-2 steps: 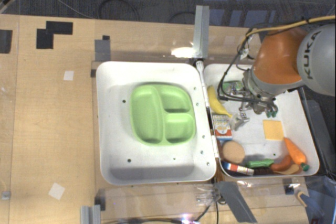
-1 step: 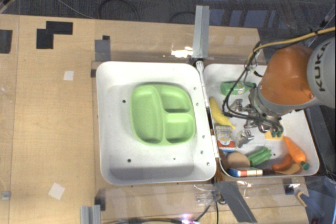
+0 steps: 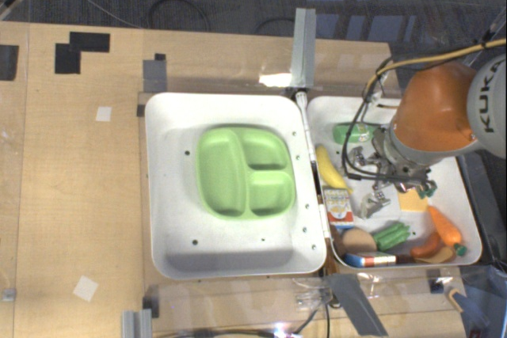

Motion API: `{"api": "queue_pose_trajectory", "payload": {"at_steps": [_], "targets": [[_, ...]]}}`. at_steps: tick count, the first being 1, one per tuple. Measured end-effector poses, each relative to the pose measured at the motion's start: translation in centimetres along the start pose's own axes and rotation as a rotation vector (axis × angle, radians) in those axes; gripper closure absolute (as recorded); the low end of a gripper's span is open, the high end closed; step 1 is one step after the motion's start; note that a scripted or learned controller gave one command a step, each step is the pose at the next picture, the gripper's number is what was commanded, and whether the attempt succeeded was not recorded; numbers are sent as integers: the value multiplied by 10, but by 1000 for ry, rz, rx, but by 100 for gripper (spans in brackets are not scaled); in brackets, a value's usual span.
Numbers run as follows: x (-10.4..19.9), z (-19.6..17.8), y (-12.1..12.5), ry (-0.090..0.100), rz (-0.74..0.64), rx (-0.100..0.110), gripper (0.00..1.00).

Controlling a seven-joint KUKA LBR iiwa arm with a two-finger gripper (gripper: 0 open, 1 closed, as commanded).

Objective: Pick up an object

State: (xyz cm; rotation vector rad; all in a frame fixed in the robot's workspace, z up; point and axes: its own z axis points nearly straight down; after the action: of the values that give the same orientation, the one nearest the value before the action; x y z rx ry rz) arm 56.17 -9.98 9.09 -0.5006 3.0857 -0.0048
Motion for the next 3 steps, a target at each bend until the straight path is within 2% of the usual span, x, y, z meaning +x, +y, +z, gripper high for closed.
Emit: {"api": "queue_pose_trajectory", "payload": {"at_steps": [1,2,3], "targets": [[-6,-15,-1,-16,-5,7,100],[4,-158,-44,-9,-65,11,100],[-21,-189,-116,2,-328,2,100]]}}
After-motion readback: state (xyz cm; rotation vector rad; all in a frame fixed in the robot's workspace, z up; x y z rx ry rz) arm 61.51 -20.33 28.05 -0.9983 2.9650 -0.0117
